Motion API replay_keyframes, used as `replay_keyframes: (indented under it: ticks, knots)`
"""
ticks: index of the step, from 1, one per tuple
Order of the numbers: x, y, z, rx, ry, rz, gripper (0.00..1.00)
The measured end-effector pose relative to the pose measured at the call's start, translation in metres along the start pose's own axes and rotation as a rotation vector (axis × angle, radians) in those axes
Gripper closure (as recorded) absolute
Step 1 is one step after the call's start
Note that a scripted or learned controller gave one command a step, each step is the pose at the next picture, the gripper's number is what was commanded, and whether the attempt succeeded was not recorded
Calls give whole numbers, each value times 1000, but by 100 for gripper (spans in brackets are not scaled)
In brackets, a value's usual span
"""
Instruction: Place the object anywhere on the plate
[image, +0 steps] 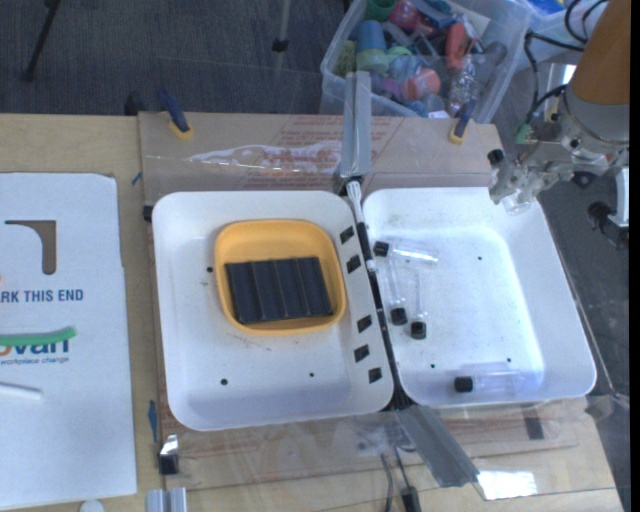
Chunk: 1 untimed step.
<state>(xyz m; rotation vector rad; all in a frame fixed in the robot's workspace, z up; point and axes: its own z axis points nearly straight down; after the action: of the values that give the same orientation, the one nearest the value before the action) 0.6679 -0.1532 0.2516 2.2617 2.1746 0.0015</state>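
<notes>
A yellow plate (232, 245) sits in the left white bin (190, 380), and a black ridged slab (278, 290) lies flat on it. Several clear tubes with black caps lie in the right bin (560, 340): one near the divider (405, 252), two side by side (405, 300), and one by the front wall (490, 382). My gripper (513, 188) hovers over the right bin's far right corner, well away from the plate and apart from the tubes. I see nothing clearly held in it.
A divider with black tabs (362, 300) separates the two bins. A clear tub of colourful toys (425, 50) stands behind the bins. A white printed sheet (60, 330) lies left of the left bin.
</notes>
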Motion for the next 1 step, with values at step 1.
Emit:
replay_keyframes:
  ticks: [1]
  knots:
    - [-6,0,-4,0,1,-313,100]
